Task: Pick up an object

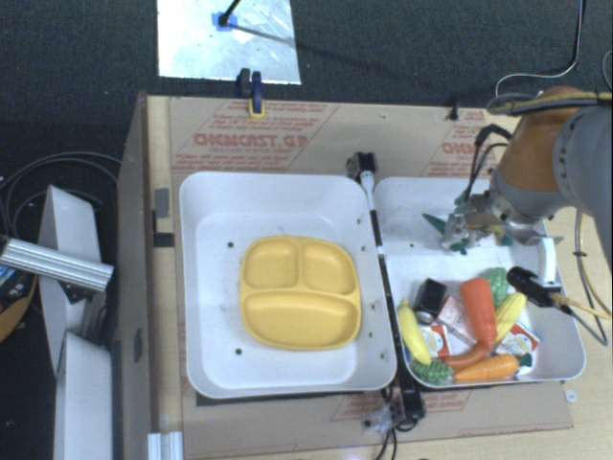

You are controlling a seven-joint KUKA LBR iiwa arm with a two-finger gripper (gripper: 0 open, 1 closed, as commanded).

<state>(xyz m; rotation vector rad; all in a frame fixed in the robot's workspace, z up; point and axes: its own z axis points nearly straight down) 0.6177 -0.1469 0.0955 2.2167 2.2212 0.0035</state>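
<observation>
Two white bins were seen side by side on the surface. A yellow divided plate (300,291) lay in the left bin (206,257). The jaws (458,233) were lowered into the right bin (412,209), near its far edge; their state could not be told. Toy foods were heaped at its near edge: a banana (410,333), two carrots (478,311), a black block (430,299).

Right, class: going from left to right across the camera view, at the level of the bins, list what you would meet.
Left white bin → yellow divided plate → banana → small black block → upright orange carrot → right bin's far wall. The pincer hangs above the right bin's upper part.
</observation>
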